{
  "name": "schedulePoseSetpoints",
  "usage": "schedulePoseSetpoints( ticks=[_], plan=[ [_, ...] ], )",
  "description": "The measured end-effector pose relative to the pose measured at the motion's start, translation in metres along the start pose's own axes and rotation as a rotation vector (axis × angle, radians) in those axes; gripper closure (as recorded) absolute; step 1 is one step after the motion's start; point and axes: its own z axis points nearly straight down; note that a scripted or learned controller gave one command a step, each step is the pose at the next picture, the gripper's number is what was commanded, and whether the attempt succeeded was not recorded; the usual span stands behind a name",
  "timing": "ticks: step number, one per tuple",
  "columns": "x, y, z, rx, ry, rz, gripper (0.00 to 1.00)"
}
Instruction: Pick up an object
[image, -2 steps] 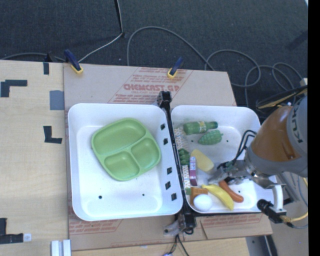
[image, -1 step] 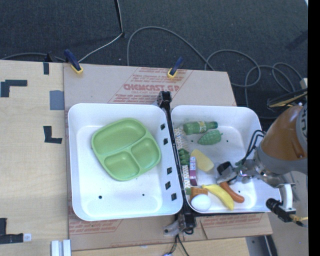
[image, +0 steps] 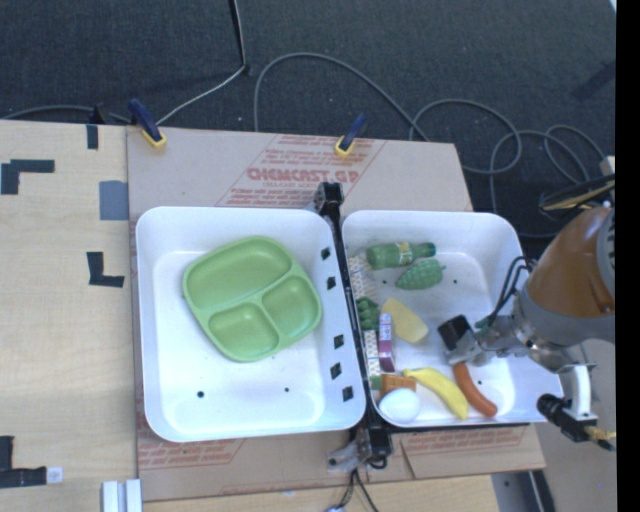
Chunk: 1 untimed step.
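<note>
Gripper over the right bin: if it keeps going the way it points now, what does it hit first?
The gripper points left, probably down too. Likely first is the pale yellow block, or bare right bin floor short of it; height is unclear from above.

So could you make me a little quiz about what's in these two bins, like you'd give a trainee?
1. True or false: the green divided plate lies in the left bin.
2. Which item lies closest to the claw in the right bin? A) banana B) sausage C) white egg
3. Fill in: the green bottle lies near the right bin's ____ wall, far or near.

Key: 1 true; 2 B; 3 far.
</note>
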Motion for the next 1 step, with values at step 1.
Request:
schedulePoseSetpoints(
  ticks=[1],
  plan=[
    [0.0405,-0.0007,-0.0967,0.005,0.003,-0.002,1.00]
  ],
)
